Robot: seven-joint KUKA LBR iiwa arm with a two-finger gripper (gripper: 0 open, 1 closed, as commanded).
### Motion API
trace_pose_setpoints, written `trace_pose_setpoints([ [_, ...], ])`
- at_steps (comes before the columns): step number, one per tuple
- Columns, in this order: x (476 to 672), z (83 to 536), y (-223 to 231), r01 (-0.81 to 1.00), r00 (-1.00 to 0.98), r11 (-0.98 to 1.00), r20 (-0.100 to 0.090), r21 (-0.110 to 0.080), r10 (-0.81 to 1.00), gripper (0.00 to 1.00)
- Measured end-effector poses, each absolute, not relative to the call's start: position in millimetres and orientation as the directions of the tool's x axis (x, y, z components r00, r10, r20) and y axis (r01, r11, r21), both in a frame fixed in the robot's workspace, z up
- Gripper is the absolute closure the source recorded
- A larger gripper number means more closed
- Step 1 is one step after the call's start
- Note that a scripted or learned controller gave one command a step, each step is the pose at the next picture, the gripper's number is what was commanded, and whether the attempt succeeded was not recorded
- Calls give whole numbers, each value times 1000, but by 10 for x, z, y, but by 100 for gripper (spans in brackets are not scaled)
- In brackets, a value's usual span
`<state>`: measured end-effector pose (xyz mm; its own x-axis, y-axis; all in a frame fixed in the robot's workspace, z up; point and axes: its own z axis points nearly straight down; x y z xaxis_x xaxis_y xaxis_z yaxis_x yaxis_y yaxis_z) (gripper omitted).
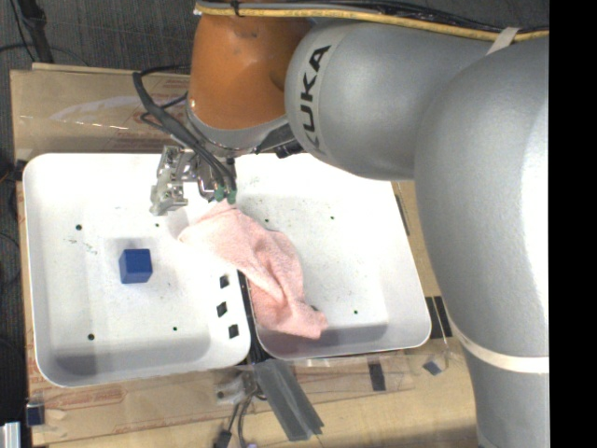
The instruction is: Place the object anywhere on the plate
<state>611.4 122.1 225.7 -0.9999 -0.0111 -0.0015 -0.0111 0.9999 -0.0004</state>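
Left bin [56, 250] mostly bare when I looked; blue cube [136, 265] sat mid-floor, well off walls. Pink cloth [266, 273] draped over divider between bins, mostly in right bin [373, 250]. Gripper [182, 187] hung over cloth's upper end, arm overhead. Jaw state: couldn't tell.

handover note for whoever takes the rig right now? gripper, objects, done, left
Gripper: over the left bin's back edge, at the upper end of the pink cloth; grip can't be judged from this view.
Pink cloth: draped across the divide between the bins, mostly in the right bin.
Blue cube: sits free in the left bin.
Done: no placement visible; I can't make out a plate.
Left: the whole placement.
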Motion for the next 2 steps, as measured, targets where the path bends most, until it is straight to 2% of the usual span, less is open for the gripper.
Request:
trace_pose_setpoints([
  [1,6292,2300,1709,-10,-1000,1000,-1,-1,-10,100],
  [2,6292,2300,1707,-10,-1000,1000,-1,0,-10,0],
])
